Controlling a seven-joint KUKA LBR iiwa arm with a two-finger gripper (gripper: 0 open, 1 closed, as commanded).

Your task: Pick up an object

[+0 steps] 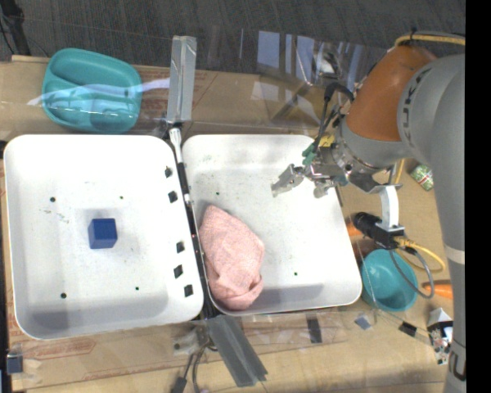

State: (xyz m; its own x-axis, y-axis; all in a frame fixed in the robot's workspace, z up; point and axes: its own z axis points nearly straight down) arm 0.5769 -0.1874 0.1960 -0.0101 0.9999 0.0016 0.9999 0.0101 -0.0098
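From my seat I see the arm [409,97] reaching in from the right, its pincer [299,180] hanging over the far part of the right bin [319,289]. The fingers stand spread apart — one juts left, low over the bin floor, the other sits closer to the wrist — and nothing lies between them. A pink cloth [229,256] lies bunched in that same bin, pressed against its left wall and reaching toward the near edge, well apart from the pincer. In the left bin [33,318] a small blue cube [103,232] sits alone, left of the middle. On the counter [327,346], beyond the left bin's far rim, rests a teal plastic container [90,88] with what looks like a clear wrapper around it, though the glare makes that hard to judge. A teal bowl [389,281] stands just beside the right bin's near right corner.
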